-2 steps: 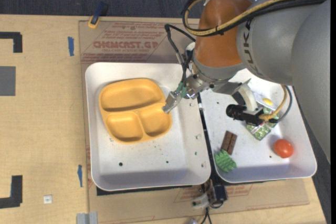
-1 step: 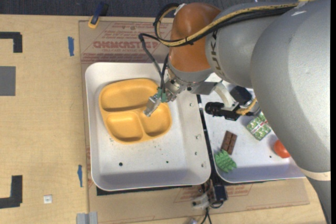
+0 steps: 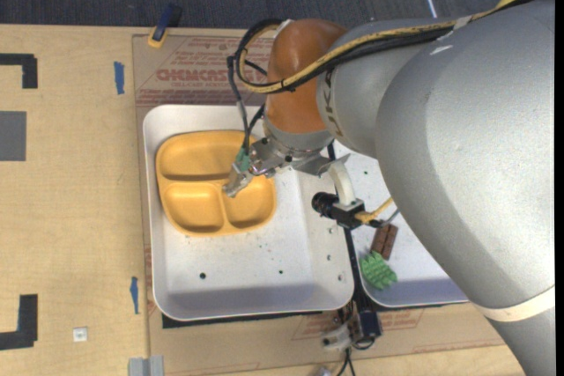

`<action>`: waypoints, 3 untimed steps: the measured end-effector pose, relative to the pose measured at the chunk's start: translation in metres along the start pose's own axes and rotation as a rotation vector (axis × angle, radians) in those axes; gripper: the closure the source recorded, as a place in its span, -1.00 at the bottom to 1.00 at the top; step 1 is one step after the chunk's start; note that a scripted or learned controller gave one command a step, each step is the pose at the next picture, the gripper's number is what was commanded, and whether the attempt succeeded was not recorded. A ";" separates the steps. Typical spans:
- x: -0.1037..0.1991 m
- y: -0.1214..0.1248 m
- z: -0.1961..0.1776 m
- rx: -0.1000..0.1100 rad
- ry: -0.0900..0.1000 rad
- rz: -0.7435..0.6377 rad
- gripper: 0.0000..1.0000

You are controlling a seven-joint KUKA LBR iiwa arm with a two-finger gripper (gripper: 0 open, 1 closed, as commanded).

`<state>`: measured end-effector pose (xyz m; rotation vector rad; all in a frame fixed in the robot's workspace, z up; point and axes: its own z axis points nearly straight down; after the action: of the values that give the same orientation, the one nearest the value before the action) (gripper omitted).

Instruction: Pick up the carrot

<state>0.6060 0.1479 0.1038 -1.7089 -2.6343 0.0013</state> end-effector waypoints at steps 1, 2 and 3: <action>-0.005 -0.005 -0.005 0.016 -0.008 0.005 1.00; 0.005 -0.020 -0.118 -0.001 -0.001 0.299 1.00; -0.009 -0.101 -0.090 0.003 0.001 0.691 1.00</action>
<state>0.5179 0.0986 0.1945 -2.4982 -1.8992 0.0055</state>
